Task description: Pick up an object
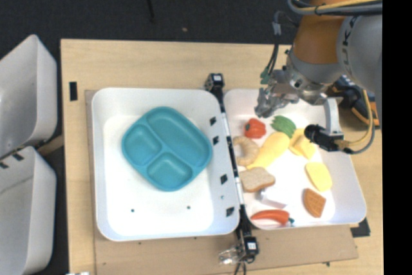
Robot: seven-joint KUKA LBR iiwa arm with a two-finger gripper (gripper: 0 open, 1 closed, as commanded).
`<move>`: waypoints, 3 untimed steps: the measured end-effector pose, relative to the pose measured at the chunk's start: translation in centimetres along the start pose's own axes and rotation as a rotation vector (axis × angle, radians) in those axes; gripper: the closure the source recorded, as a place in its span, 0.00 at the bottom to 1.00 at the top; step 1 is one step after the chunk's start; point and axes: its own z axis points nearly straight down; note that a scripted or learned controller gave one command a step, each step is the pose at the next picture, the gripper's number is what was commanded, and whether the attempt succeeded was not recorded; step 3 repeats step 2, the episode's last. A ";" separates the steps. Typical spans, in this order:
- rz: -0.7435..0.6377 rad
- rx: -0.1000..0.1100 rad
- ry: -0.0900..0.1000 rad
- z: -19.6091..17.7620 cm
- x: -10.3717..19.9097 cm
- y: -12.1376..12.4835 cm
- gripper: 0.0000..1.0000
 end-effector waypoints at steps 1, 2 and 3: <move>0.002 -0.002 -0.001 0.0 -0.2 0.5 1.00; -0.002 -0.003 -0.001 -2.0 0.0 0.6 1.00; -0.002 -0.003 -0.001 -2.0 0.0 0.6 1.00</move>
